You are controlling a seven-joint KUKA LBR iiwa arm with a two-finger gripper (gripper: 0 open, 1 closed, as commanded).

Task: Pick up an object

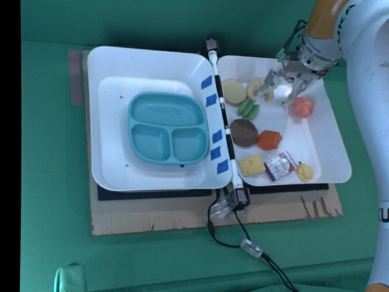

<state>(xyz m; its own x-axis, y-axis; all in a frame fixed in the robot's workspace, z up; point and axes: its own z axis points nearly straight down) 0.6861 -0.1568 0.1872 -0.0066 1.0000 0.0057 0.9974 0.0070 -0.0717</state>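
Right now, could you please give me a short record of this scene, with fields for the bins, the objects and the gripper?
left bin: teal three-compartment plastic tray inside the left white bin
right bin: right white bin holds toy foods
near gripper: pink round toy fruit, curled pale toy shrimp, green toy pea pods
front row: yellow toy cheese wedge, purple snack packet
gripper: two-finger gripper open above the right bin, holding nothing

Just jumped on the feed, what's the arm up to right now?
The gripper hangs open over the right bin, fingers spread, nothing between them. It is above the bin's far end, between a pale curled piece and a pink round item. The teal tray sits in the left bin.
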